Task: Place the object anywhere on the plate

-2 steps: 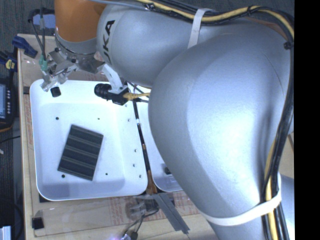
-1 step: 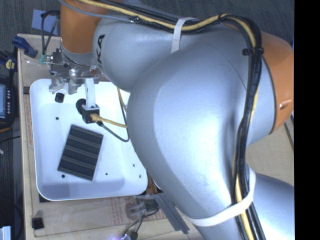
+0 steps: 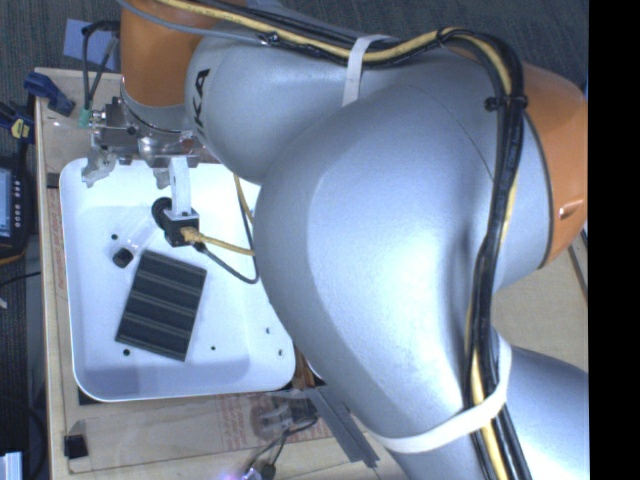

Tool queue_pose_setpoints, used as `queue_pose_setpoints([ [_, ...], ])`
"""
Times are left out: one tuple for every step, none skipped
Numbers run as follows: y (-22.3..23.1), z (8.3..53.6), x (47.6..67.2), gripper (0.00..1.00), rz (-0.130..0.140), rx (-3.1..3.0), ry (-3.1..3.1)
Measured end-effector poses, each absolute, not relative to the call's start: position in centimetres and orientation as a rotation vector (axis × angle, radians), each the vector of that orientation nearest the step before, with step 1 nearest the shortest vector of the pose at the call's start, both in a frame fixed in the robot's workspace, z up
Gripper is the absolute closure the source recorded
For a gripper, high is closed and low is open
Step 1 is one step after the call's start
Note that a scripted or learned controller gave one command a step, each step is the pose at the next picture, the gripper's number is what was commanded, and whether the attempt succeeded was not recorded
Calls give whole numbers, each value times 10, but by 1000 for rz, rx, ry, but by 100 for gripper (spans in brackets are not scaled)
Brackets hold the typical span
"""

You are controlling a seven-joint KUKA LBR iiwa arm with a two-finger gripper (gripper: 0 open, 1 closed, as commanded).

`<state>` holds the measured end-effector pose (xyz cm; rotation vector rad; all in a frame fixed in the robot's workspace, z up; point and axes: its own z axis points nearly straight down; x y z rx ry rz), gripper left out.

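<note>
arm (image 3: 400,248) mine, reaching in from the right | bin (image 3: 235,338) white | slab (image 3: 160,303) dark, ribbed, flat in the bin, likely the plate | gripper (image 3: 128,166) over the bin's far end, released or clenched I cannot tell | piece (image 3: 122,257) small, black, just beside the slab's corner, likely my object; looks light and stiff, so pinch across its sides

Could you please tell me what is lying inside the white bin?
A dark ribbed slab lies flat in the white bin, with a small black piece just off its upper corner. The arm covers the bin's right side, so anything there is hidden.
</note>
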<state>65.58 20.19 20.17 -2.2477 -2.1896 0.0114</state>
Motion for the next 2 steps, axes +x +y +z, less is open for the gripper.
queue_pose_setpoints([
  [202, 210, 656, 100, 18, -2241, -2192],
  [211, 272, 656, 100, 4, -1622, -2690],
])
